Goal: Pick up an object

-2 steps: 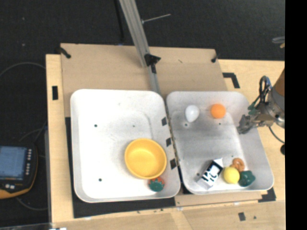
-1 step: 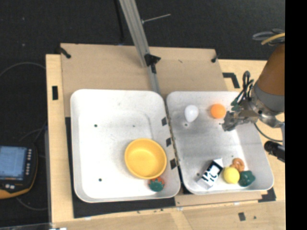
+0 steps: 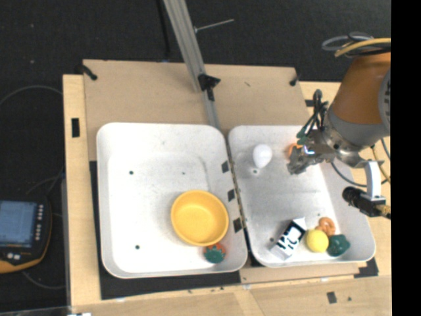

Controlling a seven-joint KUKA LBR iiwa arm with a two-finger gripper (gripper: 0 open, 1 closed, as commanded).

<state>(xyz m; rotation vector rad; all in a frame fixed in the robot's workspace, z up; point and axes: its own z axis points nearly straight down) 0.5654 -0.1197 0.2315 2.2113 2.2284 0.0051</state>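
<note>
My gripper (image 3: 297, 163) hangs low over the upper middle of the right bin (image 3: 279, 193), with the arm coming in from the right. A small orange patch (image 3: 292, 150) shows right at its tip; I cannot make out whether that is a held thing. A white egg-shaped object (image 3: 262, 155) lies just left of the gripper, apart from it. Along the right bin's front edge sit a black-and-white box (image 3: 288, 238), a yellow ball (image 3: 317, 240), a small orange piece (image 3: 326, 226) and a dark green object (image 3: 339, 245).
The left bin (image 3: 145, 170) holds a yellow bowl (image 3: 199, 216) and a small green-and-red object (image 3: 214, 253) at its front right corner. A slanted metal pole (image 3: 187, 38) rises behind the bins. A handheld control unit (image 3: 20, 232) lies off the bench at left.
</note>
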